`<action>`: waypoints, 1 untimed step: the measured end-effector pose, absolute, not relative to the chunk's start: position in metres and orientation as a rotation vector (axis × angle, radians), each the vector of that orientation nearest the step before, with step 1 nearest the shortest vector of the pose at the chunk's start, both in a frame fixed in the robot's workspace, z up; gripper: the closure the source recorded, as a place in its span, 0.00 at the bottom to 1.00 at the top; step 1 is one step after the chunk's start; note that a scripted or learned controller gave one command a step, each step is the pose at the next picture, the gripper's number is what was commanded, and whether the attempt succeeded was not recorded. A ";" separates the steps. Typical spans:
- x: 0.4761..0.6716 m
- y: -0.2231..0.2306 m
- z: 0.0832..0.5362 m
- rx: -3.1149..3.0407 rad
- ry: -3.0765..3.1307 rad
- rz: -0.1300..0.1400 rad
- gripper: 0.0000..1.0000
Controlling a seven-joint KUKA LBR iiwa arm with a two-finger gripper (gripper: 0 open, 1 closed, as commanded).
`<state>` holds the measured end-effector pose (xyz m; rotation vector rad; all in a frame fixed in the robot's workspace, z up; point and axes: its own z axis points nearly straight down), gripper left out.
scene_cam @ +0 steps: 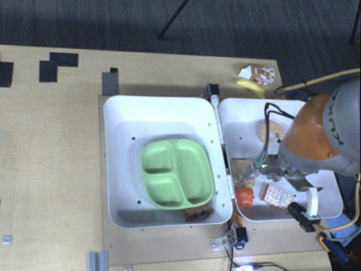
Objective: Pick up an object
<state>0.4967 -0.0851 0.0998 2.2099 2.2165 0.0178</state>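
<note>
My gripper [252, 173] is low in the right bin [237, 130], near its left wall, with the grey arm and orange band [307, 134] rising behind it to the right. It hovers at a tan brown item [241, 166]; whether anything sits between the fingers is hidden. An orange-red round object [244, 197] lies just below the gripper. To its right is a red-and-white patterned packet [277, 195]. A pale beige round piece [273, 130] lies farther back, partly behind a black cable.
The left bin [121, 151] holds a green divided plate [176, 173], with a small dark brown item [197, 212] at the plate's front edge. A yellow banana-like toy [251, 86] and a small packet [259, 73] lie on the bench behind the right bin.
</note>
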 end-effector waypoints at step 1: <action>0.498 -0.084 0.111 2.206 2.219 0.023 1.00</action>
